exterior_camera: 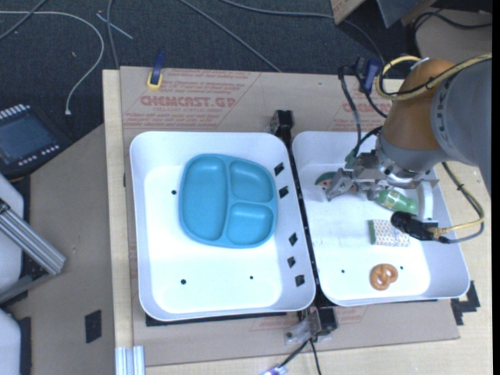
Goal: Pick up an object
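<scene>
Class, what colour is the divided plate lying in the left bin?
Light blue; the shallow three-compartment plastic plate shows best in the overhead camera view.

Grey arm [461, 108] reaching from right, tool [337, 183] low — wrist bent

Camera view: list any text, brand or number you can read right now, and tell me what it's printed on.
"CHEMCAST GP", red print on the protective sheet covering the bench behind the left bin; the last letters are soft.
Smaller red lines under and above it: too blurred to read.
Red print on the sheet behind the right bin: partly hidden, unreadable.
Dark device at left edge: nothing legible.
</scene>
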Tool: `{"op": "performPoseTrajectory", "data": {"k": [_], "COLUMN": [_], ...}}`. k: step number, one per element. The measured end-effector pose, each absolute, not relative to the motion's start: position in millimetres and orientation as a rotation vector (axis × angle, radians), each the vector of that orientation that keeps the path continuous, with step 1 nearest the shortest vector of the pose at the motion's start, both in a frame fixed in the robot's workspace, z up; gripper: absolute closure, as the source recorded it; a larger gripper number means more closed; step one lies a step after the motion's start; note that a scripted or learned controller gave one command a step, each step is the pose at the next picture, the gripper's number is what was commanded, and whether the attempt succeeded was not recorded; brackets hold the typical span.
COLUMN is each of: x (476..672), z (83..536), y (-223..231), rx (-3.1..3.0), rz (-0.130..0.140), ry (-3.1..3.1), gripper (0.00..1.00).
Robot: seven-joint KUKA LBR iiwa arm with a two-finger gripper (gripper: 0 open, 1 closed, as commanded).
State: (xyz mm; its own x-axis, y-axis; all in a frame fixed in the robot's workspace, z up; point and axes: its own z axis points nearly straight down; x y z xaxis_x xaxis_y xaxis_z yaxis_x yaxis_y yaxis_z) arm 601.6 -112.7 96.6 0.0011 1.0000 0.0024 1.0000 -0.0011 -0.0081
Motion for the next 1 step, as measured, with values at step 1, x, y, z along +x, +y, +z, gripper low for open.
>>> {"op": "performPoseTrajectory", "data": {"k": [1], "x": [604.3], "z": [111.9], "y": [-112.8], "rx": [-2.222], "rz": [-0.002], "ry": [-2.22], "gripper": [1.0]}}
